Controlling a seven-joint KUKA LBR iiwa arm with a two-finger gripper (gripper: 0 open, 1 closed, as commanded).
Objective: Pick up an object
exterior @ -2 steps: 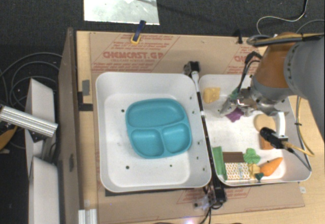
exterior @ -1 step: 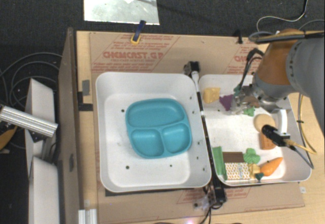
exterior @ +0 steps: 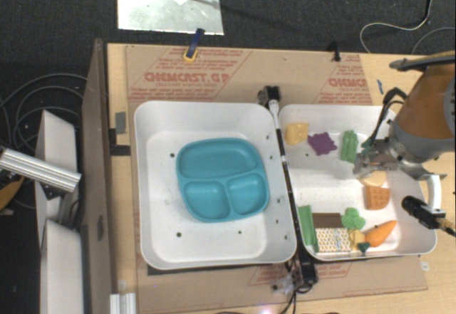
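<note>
Camera view: table [exterior: 214, 67] carrying two white bins. Left bin [exterior: 153, 134]: one teal tray [exterior: 221, 177]. Right bin [exterior: 335, 170]: yellow block [exterior: 296, 133], purple piece [exterior: 322, 142], green block [exterior: 348, 145], waffle [exterior: 377, 196], carrot [exterior: 379, 233], green strip [exterior: 306, 227], broccoli [exterior: 352, 219], patterned block [exterior: 332, 240]. Tool [exterior: 372, 163]: low over the right bin, just above a pale wedge [exterior: 373, 179] beside the waffle; whether it is spread or pinching, I cannot tell. Recommended: centre over the wedge, descend straight, avoid nudging the waffle, close firmly before lifting.
</note>
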